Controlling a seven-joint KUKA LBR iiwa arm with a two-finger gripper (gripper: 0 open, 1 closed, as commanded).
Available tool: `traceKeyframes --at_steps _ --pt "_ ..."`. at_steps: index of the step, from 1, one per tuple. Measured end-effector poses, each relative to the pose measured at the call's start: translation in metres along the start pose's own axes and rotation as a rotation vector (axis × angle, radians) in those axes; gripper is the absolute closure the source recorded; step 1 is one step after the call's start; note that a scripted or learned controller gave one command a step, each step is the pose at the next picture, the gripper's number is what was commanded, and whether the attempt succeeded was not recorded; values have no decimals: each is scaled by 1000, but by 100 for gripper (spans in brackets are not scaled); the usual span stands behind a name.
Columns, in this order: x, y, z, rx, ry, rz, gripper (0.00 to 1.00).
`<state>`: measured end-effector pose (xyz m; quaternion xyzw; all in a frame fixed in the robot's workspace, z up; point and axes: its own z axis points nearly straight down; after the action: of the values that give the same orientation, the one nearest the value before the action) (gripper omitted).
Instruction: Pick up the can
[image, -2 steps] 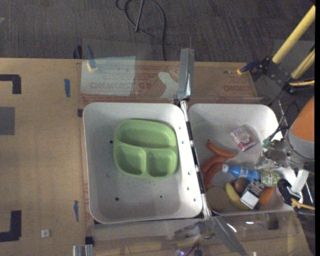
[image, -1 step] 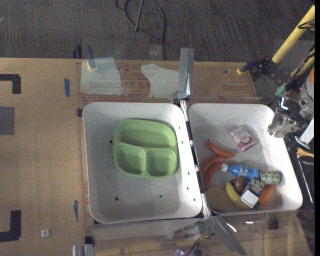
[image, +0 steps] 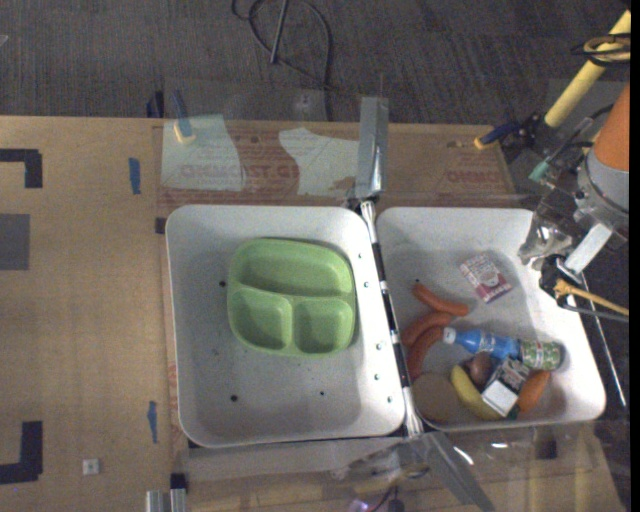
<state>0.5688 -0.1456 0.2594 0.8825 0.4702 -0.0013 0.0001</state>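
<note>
Gripper (image: 558, 252) hangs over the right bin's (image: 590, 400) far right edge; whether it is spread or closed cannot be told. The can (image: 434, 397), apparently the round brown item, sits in the near-left corner beside the banana (image: 470, 392). Judged rigid, light and slick: grasp across its sides.

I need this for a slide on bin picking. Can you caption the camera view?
Gripper at right bin's far edge; food items clustered near its front; green tray in left bin.
</note>
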Motion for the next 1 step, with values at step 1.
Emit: traceKeyframes --at_steps 1 --pt "-41 62 -30 1 0 381 100"
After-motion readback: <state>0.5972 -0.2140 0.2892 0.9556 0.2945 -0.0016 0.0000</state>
